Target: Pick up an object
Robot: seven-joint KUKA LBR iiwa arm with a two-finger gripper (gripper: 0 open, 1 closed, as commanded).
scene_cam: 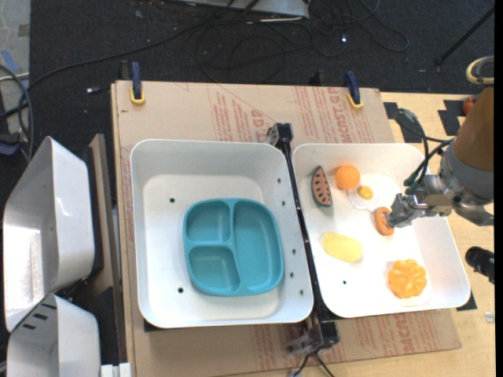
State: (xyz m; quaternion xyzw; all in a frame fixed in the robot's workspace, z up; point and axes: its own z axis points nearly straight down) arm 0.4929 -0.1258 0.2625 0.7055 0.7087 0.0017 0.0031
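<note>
The right bin (pixel 440 234) holds several toy foods. A watermelon slice (pixel 321 185), an orange ball (pixel 347 177) and a fried egg (pixel 364 192) lie toward its far left. A pale yellow lump (pixel 342 247) sits near the left wall and an orange pumpkin-like piece (pixel 406 278) at the front. A small orange-brown ring-shaped piece (pixel 383 221) lies mid-bin. My gripper (pixel 398 211) reaches in from the right, low in the bin, its tip right against that piece. Whether it grips the piece is hidden by the gripper body.
The left bin (pixel 157 171) holds a teal divided plate (pixel 233 247). A black divider (pixel 297 210) runs between the bins. Two more white tubs (pixel 47 218) stand off the bench to the left. Cables lie on the dark floor behind.
</note>
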